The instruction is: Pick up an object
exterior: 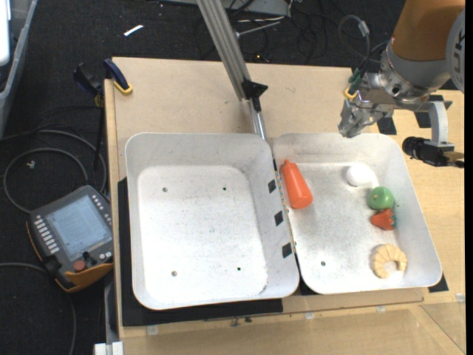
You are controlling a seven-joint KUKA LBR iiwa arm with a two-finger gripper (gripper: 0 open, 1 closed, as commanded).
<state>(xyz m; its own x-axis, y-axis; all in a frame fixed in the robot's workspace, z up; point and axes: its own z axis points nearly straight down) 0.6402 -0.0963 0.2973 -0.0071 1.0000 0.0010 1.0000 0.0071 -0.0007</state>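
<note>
The claw [353, 126] hangs over the far rim of the right bin [414, 198]; whether it is released or clenched cannot be told. Nothing is seen in it. Candidates lie spread apart below: carrot [297, 186], white ball [360, 174], green ball [381, 197], giving approach room.

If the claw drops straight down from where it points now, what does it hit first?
Probably the right bin's far rim or bare floor just inside it. The claw hangs over that edge, short of the white egg-like object. Depth is unclear.
</note>
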